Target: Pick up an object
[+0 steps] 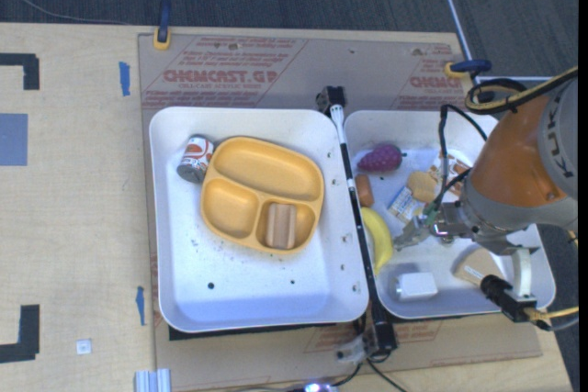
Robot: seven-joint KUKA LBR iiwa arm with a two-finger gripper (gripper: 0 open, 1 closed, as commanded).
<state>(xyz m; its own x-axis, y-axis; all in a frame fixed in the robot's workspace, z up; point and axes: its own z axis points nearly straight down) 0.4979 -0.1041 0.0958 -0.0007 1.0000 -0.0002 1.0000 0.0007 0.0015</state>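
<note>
The arm (519, 165) is reaching in from 3 o'clock and hanging over the right bin (542, 289). The gripper (412, 232) is pointing toward 9 o'clock, low over the bin's middle; whether the tips are parted or closed cannot be made out at this size. Nothing is showing between them.

The banana (377, 239) is lying along the right bin's 9 o'clock wall, just beside the gripper tip on its 9 o'clock side; contact cannot be judged. A white block (416, 285) is resting at 6 o'clock of the tip, apart from it. A purple grape-like piece (379, 159) is sitting toward 11 o'clock, with a small reddish piece (365, 190) between it and the banana. A blue-and-white packet (402, 200) and a tan round item (422, 185) are lying at 12 o'clock of the tip, the arm's body partly covering them. A tan wedge (476, 268) is peeking out under the wrist; its shape is hard to read.

The left bin (248, 308) is carrying a yellow divided tray (241, 162) with a brown block (281, 225) in its 5 o'clock compartment. A small can (194, 159) is lying on its side, touching the tray's 10 o'clock rim.
</note>
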